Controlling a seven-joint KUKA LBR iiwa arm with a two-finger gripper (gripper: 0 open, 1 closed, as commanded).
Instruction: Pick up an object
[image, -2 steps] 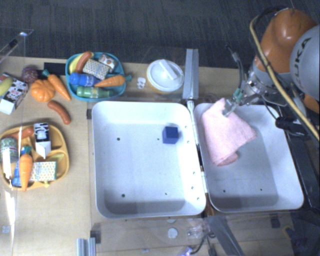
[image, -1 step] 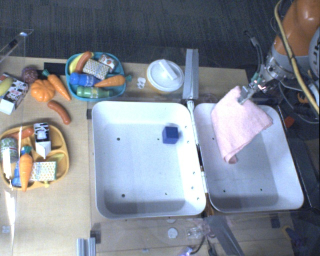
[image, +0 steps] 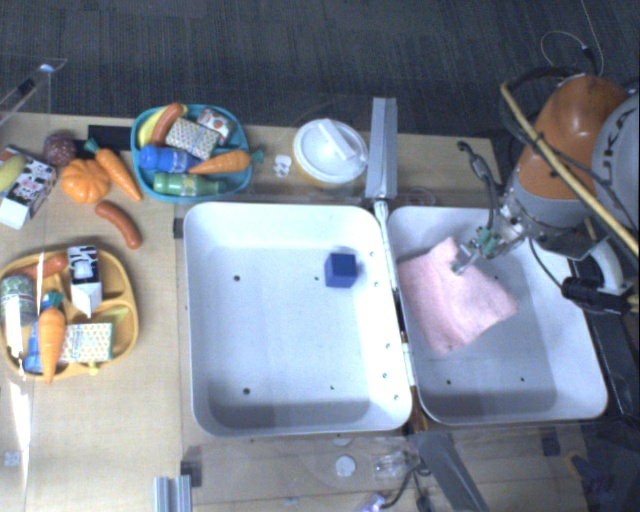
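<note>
Pink cloth (image: 455, 303) lay in the right bin (image: 560, 400); the end effector (image: 468, 256) touched its twelve-o'clock edge, probably seeking a corner, grip state indiscernible.

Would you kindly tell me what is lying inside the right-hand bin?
A pink cloth lies in the right bin, with the pincer at its upper edge. Anything beneath the cloth is covered.

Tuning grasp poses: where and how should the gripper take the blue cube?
Probably top-down on the blue cube, fingers closing on two opposite flat sides. It sits alone in the left bin, clear of the walls, so either pair looks open.
</note>
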